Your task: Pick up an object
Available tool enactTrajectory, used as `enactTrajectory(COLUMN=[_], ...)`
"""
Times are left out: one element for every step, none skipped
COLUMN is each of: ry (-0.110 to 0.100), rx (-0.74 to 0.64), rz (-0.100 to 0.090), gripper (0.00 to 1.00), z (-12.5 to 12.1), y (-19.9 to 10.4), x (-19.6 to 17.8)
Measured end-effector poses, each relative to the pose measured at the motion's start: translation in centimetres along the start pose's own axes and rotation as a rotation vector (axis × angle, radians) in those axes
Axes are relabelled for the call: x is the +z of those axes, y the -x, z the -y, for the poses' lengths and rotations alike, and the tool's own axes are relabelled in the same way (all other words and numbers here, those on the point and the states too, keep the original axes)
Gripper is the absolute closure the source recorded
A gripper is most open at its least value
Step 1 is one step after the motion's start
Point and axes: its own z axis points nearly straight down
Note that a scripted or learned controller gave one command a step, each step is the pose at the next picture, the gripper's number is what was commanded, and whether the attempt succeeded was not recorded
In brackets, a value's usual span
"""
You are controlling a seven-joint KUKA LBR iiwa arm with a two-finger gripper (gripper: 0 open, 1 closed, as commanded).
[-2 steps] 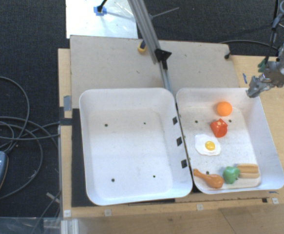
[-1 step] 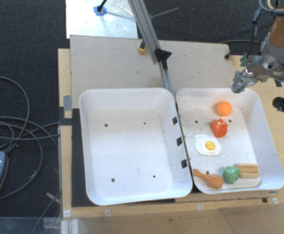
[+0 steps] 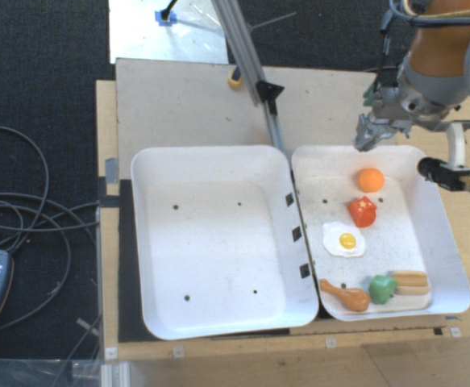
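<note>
The right bin [image 3: 440, 216] holds several toy foods: an orange ball [image 3: 371, 180], a red pepper [image 3: 363, 212], a fried egg [image 3: 344, 241], a chicken drumstick [image 3: 346, 295], a green piece [image 3: 382, 288] and a hot dog [image 3: 410, 282]. My gripper [image 3: 368, 138] hangs over the back rim of that bin, above and slightly behind the orange ball. Nothing shows between its fingers, and their spread is too small to read.
The left bin [image 3: 150, 216] lies beside the right one. A grey slanted pole [image 3: 243, 47] crosses the back of the bench. A black fitting [image 3: 440, 172] juts over the right bin's far rim. Cables [image 3: 25, 208] trail on the floor at left.
</note>
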Motion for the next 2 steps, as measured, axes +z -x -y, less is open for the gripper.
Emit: enactTrajectory(ry=[0.000,-0.001], rx=[0.000,0.001], rz=[0.000,-0.001], gripper=[1.00,1.00], z=[-1.7,-1.9], y=[-5.9,-11.1], x=[1.7,2.8])
